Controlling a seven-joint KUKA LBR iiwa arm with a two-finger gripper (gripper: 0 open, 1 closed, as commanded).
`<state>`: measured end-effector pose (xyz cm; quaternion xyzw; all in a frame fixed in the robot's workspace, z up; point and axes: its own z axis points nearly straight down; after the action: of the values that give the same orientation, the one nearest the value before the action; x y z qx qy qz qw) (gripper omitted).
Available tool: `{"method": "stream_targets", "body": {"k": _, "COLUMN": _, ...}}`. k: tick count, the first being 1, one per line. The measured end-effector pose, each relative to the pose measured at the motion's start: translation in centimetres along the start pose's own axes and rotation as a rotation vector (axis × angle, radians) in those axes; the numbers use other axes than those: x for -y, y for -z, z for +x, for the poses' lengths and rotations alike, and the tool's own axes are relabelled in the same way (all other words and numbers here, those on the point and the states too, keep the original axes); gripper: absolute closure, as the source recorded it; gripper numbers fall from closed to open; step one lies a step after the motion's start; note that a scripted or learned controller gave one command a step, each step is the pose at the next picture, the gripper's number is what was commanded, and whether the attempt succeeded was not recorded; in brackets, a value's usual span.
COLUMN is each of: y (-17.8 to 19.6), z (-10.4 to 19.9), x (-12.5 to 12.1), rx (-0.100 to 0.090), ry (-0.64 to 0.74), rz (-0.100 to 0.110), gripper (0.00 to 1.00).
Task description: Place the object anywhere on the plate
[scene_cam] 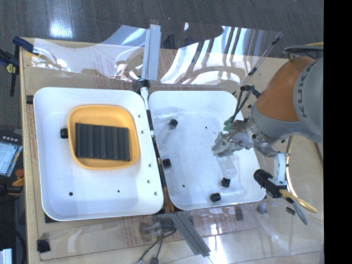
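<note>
A yellow plate (103, 137) with a dark ridged centre lies in the left bin (49, 202). Several small black pieces lie in the right bin (192, 106): one (172, 124) near the upper left, one (166, 162) by the left wall, and two (225, 182) (215, 197) near the front. My gripper (227, 150) hangs low over the right part of the right bin, just above the front pair. Nothing shows between its tips.
Another small black piece (64, 132) sits in the left bin, touching the plate's left rim. A divider wall (153, 147) runs between the two bins. The arm's orange band (280, 95) is over the right bin's right edge.
</note>
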<state>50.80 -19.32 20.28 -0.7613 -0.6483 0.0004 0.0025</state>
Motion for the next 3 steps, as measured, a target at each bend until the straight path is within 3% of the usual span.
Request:
{"method": "stream_targets", "body": {"k": 1, "y": 0.9, "z": 3.9, "x": -3.1, "rx": 0.002, "ry": 0.124, "rz": -0.003, "gripper": 1.00}}
{"method": "stream_targets", "body": {"k": 2, "y": 1.8, "z": 9.7, "x": -5.7, "rx": 0.003, "ry": 0.202, "rz": -0.002, "gripper": 1.00}}
{"method": "stream_targets", "body": {"k": 3, "y": 2.1, "z": 15.9, "x": -10.1, "rx": 0.003, "ry": 0.402, "rz": -0.003, "gripper": 1.00}}
